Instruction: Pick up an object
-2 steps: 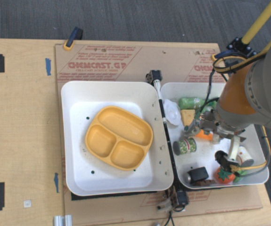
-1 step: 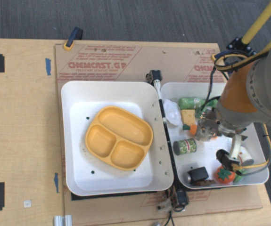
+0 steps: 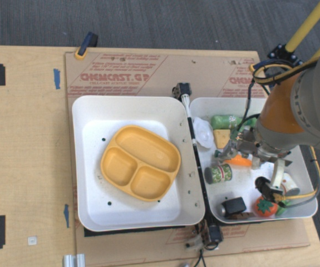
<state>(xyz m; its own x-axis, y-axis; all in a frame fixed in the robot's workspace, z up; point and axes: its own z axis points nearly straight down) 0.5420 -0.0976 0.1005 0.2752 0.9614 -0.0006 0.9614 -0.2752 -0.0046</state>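
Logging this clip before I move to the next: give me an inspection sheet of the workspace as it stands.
Surface: cardboard sheet on a wooden bench, two white bins; left bin, right bin.
Job's things: right bin holds a green can, green packet, orange piece, black block.
Clutter: yellow divided tray in the left bin.
Grippers: gripper low over the right bin; finger state unclear.
Cables: black and yellow cables on the arm.
Surroundings: dark carpet.
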